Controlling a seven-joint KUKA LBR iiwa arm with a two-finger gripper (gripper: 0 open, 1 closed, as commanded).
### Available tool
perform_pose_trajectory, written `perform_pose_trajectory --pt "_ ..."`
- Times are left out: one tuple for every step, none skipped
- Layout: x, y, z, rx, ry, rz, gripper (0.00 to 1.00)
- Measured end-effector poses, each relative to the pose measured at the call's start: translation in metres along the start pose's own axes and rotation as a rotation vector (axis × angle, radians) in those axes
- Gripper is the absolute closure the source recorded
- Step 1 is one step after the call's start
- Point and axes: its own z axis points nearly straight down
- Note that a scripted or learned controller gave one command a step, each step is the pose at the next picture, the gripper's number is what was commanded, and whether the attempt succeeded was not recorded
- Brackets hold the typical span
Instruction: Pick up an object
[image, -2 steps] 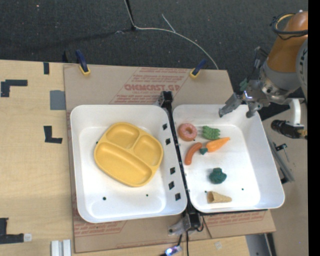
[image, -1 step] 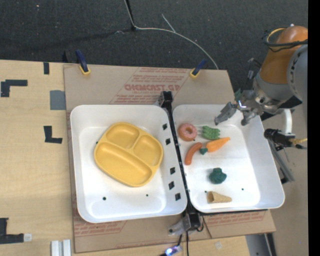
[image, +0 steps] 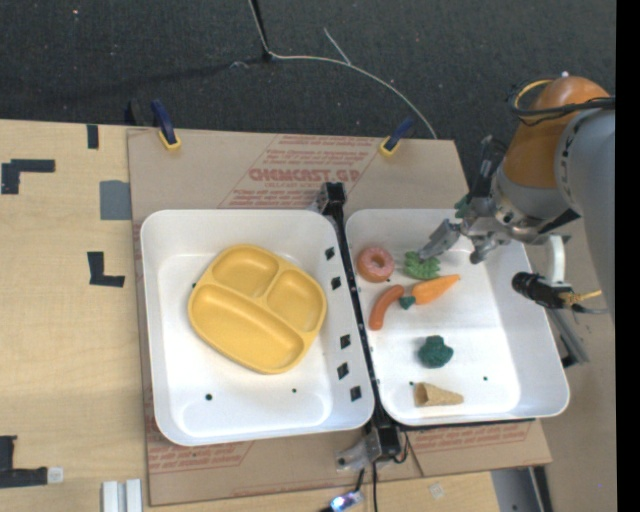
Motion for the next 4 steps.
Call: perform_pose_trajectory --pt "0.001 0.0 0.052 -0.005 0.0 0.001 0.0" --pt "0.002 0.004 0.035 -0.016 0.001 -0.002 1.0" --pt "-0.003 -0.003 -0.018 -0.01 -0.001 0.001 1.0" --pt "-0.002 -0.003 -0.071 -0.011 -0.001 0.0 1.0"
